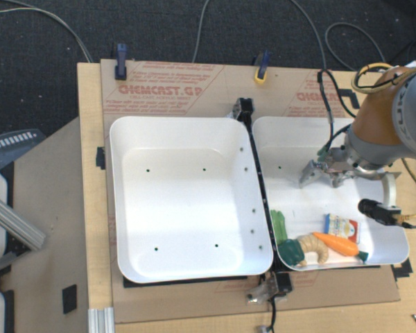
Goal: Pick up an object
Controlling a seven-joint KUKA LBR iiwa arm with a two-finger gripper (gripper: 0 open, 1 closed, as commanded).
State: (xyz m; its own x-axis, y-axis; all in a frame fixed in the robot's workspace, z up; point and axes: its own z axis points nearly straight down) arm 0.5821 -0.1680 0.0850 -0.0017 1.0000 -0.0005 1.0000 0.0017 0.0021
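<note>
Gripper [317, 173] — fingers spread, nothing between them, above right bin [291, 151].
Advice: descend centred over carrot [336, 243] — avoid neighbours.

An orange carrot [337, 243] with a green tip lies flat in the right bin [291, 151], at its near edge. Touching its left end lies a tan ginger-like piece [315, 249]; left of that, green pieces [286, 240]. Just behind the carrot lies a small printed packet [341, 225].
</note>
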